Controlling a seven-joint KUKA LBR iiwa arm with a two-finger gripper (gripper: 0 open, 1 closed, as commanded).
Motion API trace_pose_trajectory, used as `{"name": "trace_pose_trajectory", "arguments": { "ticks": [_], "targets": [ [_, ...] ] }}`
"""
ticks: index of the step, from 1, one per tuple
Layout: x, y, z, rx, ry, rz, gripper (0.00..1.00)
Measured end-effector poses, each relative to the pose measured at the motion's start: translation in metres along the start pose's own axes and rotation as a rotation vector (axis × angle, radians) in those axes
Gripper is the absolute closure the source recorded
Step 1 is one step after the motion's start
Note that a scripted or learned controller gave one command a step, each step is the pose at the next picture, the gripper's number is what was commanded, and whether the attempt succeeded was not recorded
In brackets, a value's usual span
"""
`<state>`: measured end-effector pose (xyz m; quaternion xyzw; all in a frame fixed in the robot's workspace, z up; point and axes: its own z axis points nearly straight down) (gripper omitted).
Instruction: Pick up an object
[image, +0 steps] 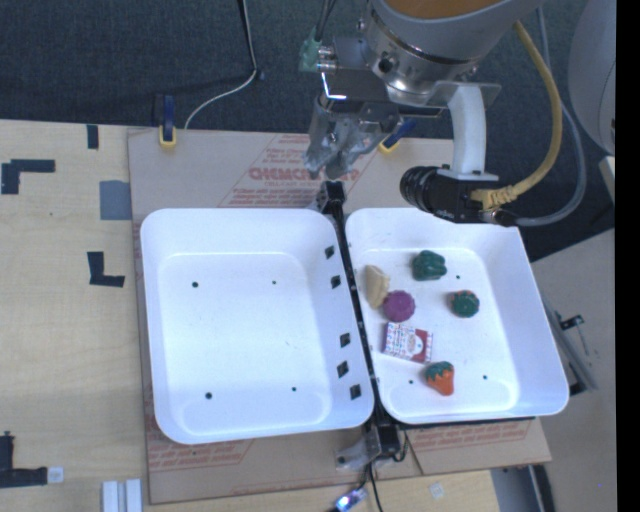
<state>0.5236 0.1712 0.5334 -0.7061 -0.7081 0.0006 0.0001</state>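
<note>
**Ana:** Fingers (335, 150) on the gripper (333, 165) look drawn close together, tips pointing down, and I see nothing between them. How far apart they stand I cannot tell for sure; they blur together.

**Ben:** Where does it hang, measured from the right bin (520, 300)?

**Ana:** Past that bin's far left corner, above the brown cardboard sheet (270, 175), close to the top end of the seam where the 2 bins meet.

**Ben:** And the things to pick?

**Ana:** All 5 lie inside the right bin, in its left and middle part. A beige piece (375, 285) sits nearest the seam. A purple round piece (400, 305) touches it on the side away from the seam. A red and white packet (407, 344) lies just nearer the camera than the purple one. An orange piece with a green top (440, 377) sits near the bin's front wall. 2 green pieces, 1 dark (429, 265) and 1 smaller (464, 303), lie toward the far right.

**Ben:** The left bin (160, 300)?

**Ana:** White, touching the right bin along the seam.
</note>
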Motion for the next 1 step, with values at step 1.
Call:
{"name": "trace_pose_trajectory", "arguments": {
  "ticks": [1],
  "targets": [
    [0.0268,-0.0147,-0.001,0.001,0.0,-0.001,1.0]
  ]
}}
